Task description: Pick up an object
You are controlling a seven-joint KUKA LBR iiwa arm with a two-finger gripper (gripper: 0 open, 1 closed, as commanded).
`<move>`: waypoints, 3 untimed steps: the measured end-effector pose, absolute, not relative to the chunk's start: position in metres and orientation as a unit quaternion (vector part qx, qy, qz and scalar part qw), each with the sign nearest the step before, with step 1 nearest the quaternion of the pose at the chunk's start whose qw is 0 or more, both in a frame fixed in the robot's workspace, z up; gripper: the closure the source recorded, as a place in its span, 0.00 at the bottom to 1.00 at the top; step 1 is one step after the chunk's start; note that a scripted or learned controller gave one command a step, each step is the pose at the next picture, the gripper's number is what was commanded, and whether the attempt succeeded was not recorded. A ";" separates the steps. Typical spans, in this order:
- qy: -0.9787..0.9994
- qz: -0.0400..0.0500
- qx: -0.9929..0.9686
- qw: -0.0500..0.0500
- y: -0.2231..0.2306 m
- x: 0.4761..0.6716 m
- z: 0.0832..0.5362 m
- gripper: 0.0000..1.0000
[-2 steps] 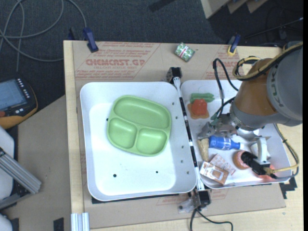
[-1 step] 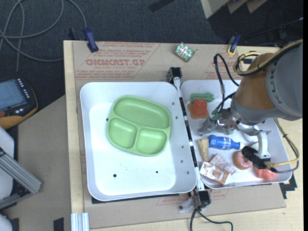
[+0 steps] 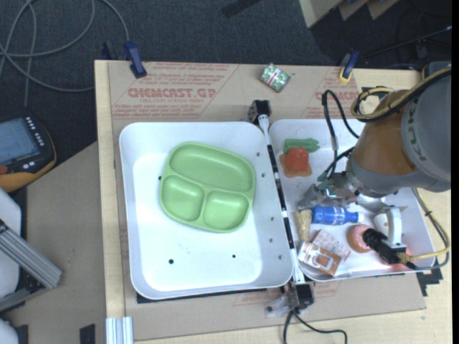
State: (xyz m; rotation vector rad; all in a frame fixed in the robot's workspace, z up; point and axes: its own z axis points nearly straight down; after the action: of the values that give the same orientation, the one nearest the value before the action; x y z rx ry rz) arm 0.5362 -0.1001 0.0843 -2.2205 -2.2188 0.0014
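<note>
Gripper [image 3: 331, 192] above blue bottle [image 3: 335, 214] with white cap, right bin [image 3: 423, 213]; grip state unclear.

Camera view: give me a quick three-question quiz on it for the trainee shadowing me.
1. True or false: the green tray lies in the left bin.
2. Which lies nearest the blue bottle? A) orange carrot toy B) snack packet C) green wrapped candy
3. Fill in: the green wrapped candy sits on the ____, outside both bins.

Key: 1 true; 2 B; 3 bench. The right bin holds the bottle, carrot toy and packet, with the arm over them.
</note>
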 end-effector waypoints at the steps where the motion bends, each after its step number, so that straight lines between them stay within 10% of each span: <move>1: -0.707 0.000 -0.708 0.000 -0.100 0.537 0.094 1.00; 2: -0.707 0.000 -0.708 0.001 -0.100 0.537 0.094 0.00; 3: -0.707 0.000 -0.707 0.001 -0.093 0.520 0.085 0.00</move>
State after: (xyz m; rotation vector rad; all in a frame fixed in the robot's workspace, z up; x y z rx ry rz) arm 0.5201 -0.0933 0.0846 -2.2216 -2.2197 0.0000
